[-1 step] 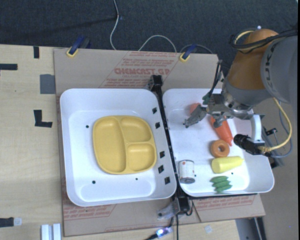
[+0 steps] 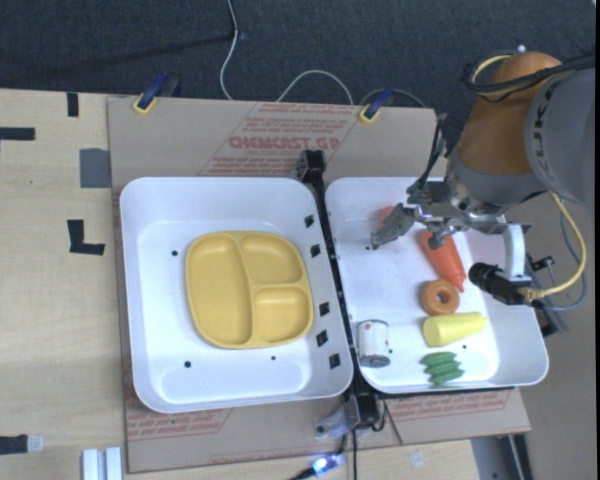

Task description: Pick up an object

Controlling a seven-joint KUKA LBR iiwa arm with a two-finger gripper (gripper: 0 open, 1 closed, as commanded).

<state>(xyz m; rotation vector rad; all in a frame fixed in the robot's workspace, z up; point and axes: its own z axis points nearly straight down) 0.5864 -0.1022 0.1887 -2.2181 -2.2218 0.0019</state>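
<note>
You have the gripper (image 2: 412,224) low over the upper part of the right bin (image 2: 365,200), fingers spread and grasping nothing, with the yellow divided plate (image 2: 248,288) alone in the left bin (image 2: 140,268). The candidates sit crowded just beside it: carrot (image 2: 446,258), orange ring (image 2: 440,296), yellow piece (image 2: 452,328), green pod (image 2: 442,368), small white cylinder (image 2: 373,342). Likely failure: the fingers close on bare floor beside the carrot, or nudge it into the ring.

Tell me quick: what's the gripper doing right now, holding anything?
Gripper: over the right bin, beside the carrot; whether it's open, shut or holding anything cannot be told.
</note>
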